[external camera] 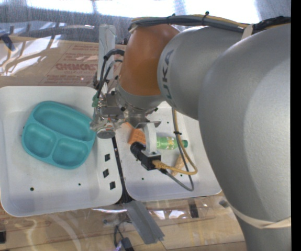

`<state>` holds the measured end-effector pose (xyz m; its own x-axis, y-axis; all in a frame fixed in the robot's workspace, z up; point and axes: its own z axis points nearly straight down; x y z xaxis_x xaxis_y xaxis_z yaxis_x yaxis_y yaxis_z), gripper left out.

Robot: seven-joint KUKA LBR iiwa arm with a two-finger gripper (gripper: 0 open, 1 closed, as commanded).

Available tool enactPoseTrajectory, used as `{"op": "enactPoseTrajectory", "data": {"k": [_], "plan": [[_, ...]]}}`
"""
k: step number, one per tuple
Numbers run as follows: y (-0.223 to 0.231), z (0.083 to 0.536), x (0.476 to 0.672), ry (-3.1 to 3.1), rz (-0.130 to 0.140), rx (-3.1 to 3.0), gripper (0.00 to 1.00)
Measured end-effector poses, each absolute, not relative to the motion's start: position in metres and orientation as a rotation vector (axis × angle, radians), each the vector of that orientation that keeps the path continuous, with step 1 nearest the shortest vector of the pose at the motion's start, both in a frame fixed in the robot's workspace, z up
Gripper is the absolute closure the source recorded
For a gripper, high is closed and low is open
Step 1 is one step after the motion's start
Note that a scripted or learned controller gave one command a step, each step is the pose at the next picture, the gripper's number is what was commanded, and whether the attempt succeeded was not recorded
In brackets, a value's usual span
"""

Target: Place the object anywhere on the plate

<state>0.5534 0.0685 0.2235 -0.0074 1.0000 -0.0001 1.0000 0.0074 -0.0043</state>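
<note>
The left white bin (14,192) on the brown tabletop (45,229) holds a teal plate (56,135). The claw (105,129) hangs by the plate's right rim; its spread cannot be told.

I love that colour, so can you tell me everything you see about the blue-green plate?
The plate is teal and looks like smooth plastic. It has rounded corners and raised ridges that split it into three compartments, one long and two smaller. It lies flat, right side up and turned at a slant, on the floor of the left bin. Nothing lies in its compartments. The gripper hangs at its right edge, and I cannot tell whether they touch.
</note>
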Motion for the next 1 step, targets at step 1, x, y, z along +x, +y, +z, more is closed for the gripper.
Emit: {"op": "enactPoseTrajectory", "data": {"k": [1], "plan": [[0.0685,0.2228,0.5531,-2.227,0.006,-2.210,0.00]]}}
